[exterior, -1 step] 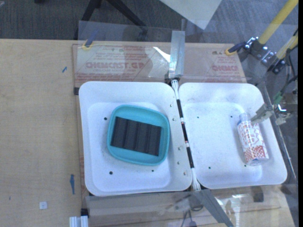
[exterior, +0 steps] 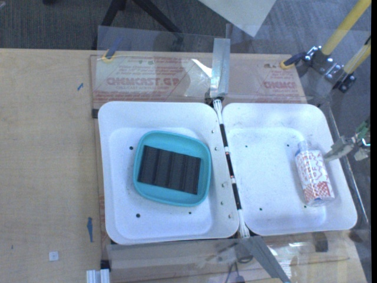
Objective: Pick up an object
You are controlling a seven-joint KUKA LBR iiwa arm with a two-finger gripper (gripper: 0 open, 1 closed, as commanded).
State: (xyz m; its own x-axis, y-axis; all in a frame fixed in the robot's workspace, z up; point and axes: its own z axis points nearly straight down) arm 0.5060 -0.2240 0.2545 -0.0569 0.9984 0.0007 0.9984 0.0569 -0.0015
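From the camera view, my gripper (exterior: pixel 353 146) enters at the right edge, and most of it is cut off there; what shows is a small pale tip with a thin prong reaching left over the rim of the right bin (exterior: pixel 277 122). I cannot tell whether it is open or closed, since too little of it is in the picture.

Just to the left of my gripper and a little below it lies one bottle (exterior: pixel 313 177), on its side in the right bin, close to that bin's right wall. It is clear with a white cap end toward the top and a red-and-white patterned label; the print on the label is too small to read. The prong tip is very near the bottle's upper end, but I cannot tell whether it touches.

Farther left, well apart from my gripper, sits the left bin (exterior: pixel 118 128). In it is one teal tray (exterior: pixel 172 168), slightly rotated, holding a dark ribbed insert whose make-up is hard to make out.

So I count two white bins, one bottle and one tray. The bins touch along their middle seam and rest on a wooden tabletop (exterior: pixel 41 158). Behind them, a clear sheet blurs some red lettering.
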